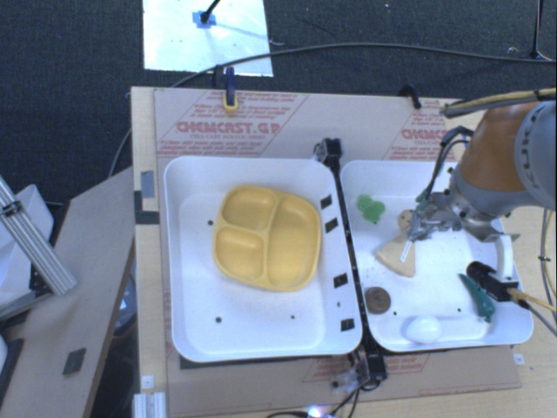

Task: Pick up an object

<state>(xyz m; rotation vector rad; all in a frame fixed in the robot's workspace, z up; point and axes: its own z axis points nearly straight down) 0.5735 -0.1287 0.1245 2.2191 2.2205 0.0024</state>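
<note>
The claw (407, 250) hung low in the right bin (452, 320), its tip over the upper edge of a pale tan wedge (393, 260) that lay flat on the bin floor near the middle. Whether it was touching the wedge could not be told, nor whether the claw was wide or narrow, since the wrist covered it from above. Nothing was seen to be held in it.

Just beside the claw, toward the far side, a small round tan thing (405, 220) peeked out, partly hidden by the wrist. Farther left, near the wall shared with the other bin, sat a small green piece (372, 208). On the near side of the wedge lay a brown disc (377, 300), apart from it, and beyond that a white egg-shaped thing (424, 328) rested close to the bin's near rim (it was hard to pick out against the white floor).

The grey arm (509, 159), with its orange band, came in from the right, above the bin's far corner.

In the left bin (187, 320) a yellow divided plate (267, 236) lay flat near the middle, well apart from everything else. Both bins stood side by side, touching, on a bench (261, 120) covered by a pale board printed with red lettering.
</note>
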